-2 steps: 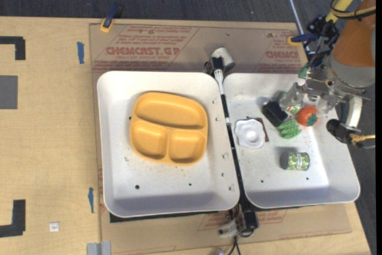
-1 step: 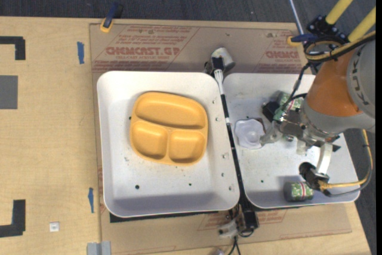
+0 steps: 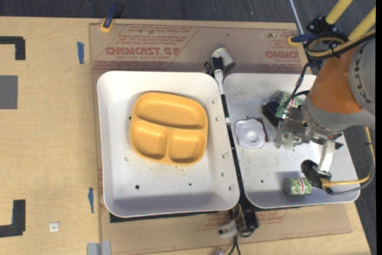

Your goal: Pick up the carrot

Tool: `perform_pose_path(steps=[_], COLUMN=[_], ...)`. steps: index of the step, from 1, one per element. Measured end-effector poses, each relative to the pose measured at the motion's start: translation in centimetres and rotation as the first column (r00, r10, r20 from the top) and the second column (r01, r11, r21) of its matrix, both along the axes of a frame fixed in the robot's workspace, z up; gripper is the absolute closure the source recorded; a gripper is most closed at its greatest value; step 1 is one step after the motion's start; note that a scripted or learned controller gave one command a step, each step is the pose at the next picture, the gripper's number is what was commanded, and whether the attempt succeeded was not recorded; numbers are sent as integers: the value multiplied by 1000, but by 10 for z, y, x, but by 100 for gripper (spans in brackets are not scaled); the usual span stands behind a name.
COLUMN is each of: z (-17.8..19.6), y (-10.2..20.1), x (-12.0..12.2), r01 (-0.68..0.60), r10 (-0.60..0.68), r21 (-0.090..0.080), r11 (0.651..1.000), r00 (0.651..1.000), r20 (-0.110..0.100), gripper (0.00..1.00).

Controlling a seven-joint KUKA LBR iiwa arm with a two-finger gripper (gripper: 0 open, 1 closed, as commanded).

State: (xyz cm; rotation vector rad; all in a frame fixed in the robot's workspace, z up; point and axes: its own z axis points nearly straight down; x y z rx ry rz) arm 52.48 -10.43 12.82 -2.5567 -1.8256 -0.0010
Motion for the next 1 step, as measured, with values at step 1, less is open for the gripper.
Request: perform_pose_path(steps=[1], z=[56], y=[69], x=[-46], r01=[324], r10=[-324], r21=[0], r11=[946], r00=[946], r20=[-2], gripper=[100])
